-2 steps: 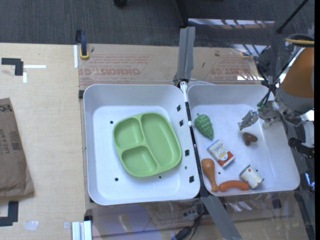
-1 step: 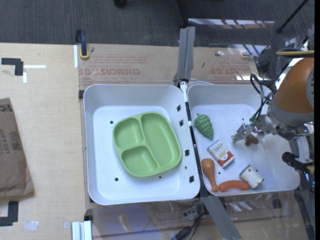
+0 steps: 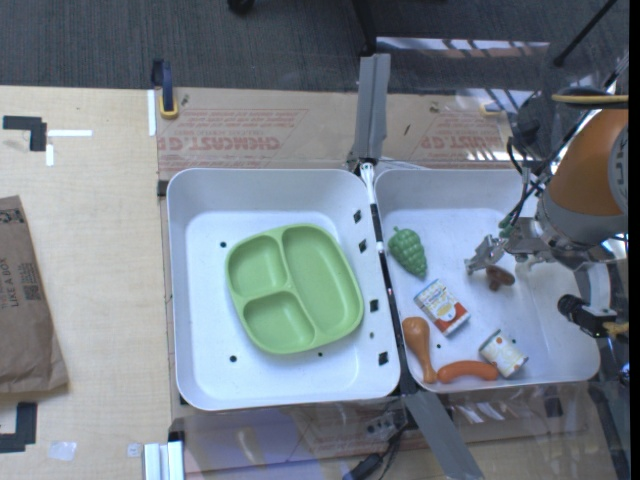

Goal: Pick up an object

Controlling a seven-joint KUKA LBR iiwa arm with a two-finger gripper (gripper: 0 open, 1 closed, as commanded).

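gripper (image 3: 487, 260) low in right bin (image 3: 560, 368), small brown object (image 3: 500, 279) just beside fingertips, finger gap too small to read, arm (image 3: 590, 168) cropped at right edge

A: Left bin (image 3: 190, 298)?
B: Divided plate (image 3: 293, 289) lies in the middle of it.
A: Right bin (image 3: 450, 190)?
B: Grapes (image 3: 408, 250) near the left wall. Small carton (image 3: 441, 307) in front of them, toward the centre. Drumstick (image 3: 420, 346) at the front-left corner, sausage (image 3: 466, 371) along the front edge just right of it, small can (image 3: 502, 355) right of the sausage. Gripper (image 3: 487, 259) sits right of centre, a small object (image 3: 499, 278) just under it.
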